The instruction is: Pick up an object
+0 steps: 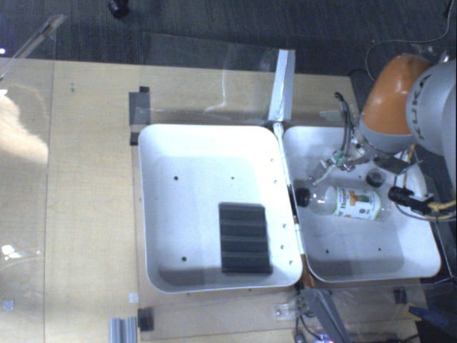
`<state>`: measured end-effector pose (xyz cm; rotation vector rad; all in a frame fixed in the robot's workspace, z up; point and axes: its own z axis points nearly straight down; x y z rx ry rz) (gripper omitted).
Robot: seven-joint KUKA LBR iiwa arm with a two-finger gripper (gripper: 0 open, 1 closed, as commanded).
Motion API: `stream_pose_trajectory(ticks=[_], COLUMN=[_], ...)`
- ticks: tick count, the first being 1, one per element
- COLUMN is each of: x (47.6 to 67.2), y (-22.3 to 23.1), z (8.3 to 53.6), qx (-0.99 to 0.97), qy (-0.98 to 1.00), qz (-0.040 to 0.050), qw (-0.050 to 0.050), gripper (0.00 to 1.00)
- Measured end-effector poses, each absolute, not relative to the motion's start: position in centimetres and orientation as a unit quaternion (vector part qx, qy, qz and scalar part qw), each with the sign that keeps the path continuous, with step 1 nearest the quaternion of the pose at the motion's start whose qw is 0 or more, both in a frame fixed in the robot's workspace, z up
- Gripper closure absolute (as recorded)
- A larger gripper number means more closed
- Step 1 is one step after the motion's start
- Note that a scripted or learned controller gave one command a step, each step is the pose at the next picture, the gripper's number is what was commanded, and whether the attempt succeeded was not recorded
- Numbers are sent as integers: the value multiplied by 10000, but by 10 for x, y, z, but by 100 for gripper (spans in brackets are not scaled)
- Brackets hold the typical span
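Note:
A clear plastic bottle with a black cap and a white and green label lies on its side in the right bin, cap pointing left. My gripper hangs low over the back of that bin, just above and behind the bottle. A black ridged rectangular block lies flat in the left bin, near its front right.
The grey arm with its orange band fills the bin's back right corner. A metal divider post stands behind the seam between the bins. Cables trail along the right bin's right side.

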<state>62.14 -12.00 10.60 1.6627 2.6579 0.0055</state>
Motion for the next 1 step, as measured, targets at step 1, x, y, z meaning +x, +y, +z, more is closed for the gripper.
stream_pose_trajectory(ticks=[1], x=[550], y=[-121], z=[90], qx=[5079], qy=[8614], qz=[31], qw=[62], gripper=[0])
